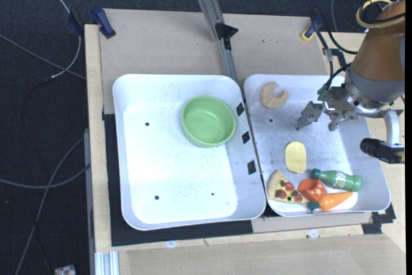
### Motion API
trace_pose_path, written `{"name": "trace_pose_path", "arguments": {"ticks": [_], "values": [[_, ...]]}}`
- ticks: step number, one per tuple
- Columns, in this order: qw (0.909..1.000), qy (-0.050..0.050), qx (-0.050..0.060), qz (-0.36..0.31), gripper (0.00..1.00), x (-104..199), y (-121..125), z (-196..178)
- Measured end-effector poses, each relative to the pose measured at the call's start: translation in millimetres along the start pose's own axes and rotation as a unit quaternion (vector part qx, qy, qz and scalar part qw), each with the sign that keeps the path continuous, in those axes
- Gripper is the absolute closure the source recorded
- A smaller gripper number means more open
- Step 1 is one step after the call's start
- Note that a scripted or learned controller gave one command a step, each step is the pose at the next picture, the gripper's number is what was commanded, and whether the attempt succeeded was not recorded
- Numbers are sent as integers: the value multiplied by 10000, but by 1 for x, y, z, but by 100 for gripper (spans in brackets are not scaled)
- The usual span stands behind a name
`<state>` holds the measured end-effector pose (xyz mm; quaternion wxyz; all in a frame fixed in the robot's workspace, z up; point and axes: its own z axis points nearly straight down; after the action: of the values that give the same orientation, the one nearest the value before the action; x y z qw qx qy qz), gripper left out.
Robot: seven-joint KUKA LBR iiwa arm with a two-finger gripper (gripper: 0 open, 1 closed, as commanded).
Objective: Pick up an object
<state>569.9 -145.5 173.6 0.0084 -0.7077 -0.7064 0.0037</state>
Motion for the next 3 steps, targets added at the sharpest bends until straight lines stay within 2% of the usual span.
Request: {"name": "trace_pose_path", "arguments": {"ticks": [1,2,3], "values": [[10000,5,-1,-6,0,8,-1,46],[10000,5,-44,-1,100,8,1,30],[9999,-35,-121,-10,100,1,8,-22]]}}
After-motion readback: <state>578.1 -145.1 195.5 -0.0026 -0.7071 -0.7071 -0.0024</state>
